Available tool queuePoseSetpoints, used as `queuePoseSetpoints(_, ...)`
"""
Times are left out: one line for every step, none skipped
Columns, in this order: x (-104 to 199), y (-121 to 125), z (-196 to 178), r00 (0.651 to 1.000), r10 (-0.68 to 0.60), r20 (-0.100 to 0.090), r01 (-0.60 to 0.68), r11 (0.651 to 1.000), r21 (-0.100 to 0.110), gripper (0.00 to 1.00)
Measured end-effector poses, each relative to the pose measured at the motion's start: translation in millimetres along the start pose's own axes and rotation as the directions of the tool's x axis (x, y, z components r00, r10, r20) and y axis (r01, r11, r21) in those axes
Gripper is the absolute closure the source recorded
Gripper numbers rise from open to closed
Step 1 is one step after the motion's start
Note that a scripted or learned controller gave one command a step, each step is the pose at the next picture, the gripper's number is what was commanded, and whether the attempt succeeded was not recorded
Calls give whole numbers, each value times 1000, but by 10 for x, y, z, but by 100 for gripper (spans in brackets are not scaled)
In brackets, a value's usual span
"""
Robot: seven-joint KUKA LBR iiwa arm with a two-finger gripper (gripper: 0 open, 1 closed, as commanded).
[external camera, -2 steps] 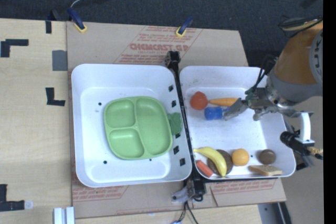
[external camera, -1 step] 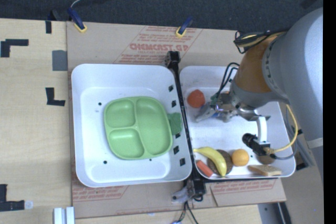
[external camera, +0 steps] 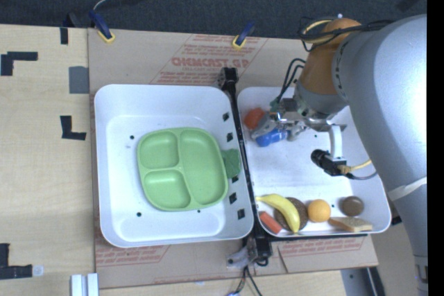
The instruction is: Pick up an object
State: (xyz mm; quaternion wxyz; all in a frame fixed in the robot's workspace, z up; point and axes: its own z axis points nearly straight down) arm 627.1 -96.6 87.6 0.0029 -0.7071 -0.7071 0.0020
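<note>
STAGE: approach, nothing lifted | GRIPPER: low in right bin, finger state cannot tell | TARGET: blue object just beside gripper, on bin floor | REMAINING: grasp, lift

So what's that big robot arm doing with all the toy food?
The grey robot arm reaches into the right white bin, its pincer low over a small blue object beside an orange-red one. A yellow banana, an orange and other food lie along the front. The green divided plate sits in the left bin.
</note>
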Motion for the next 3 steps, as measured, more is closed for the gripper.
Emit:
queuePoseSetpoints(-34,127,28,1000,7,-8,-6,1000,29,0)
queuePoseSetpoints(-47,244,23,1000,-3,1,3,1000,-3,0)
queuePoseSetpoints(-47,281,22,1000,-2,3,2,1000,-6,0)
